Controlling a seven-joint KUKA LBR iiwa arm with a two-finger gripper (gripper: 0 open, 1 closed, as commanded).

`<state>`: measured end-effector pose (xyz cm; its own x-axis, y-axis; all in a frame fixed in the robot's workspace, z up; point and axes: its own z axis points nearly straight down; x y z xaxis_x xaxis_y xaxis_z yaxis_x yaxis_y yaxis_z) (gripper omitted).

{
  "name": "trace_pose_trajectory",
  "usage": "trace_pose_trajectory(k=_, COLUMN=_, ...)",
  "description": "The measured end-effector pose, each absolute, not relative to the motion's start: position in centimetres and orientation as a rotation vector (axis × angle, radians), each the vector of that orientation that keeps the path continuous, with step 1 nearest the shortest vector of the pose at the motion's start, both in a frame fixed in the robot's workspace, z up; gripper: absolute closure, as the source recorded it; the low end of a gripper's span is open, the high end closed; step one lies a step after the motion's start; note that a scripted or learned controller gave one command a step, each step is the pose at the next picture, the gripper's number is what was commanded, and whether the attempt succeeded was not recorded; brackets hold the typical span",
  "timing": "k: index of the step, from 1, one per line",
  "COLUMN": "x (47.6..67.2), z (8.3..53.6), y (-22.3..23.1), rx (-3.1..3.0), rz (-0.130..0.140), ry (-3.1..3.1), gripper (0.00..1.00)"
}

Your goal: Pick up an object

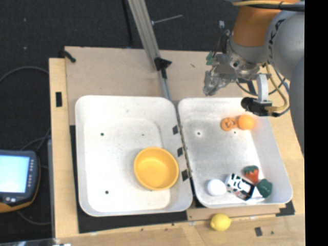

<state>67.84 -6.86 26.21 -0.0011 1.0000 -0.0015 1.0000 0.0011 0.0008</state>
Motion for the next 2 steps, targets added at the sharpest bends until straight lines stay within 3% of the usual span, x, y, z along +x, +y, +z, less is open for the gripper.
trace_pose_trajectory(k=2, x=67.8, z=25.1, y=4.3, rx=2.213, rz=0.004, ry=2.23, gripper=1.0)
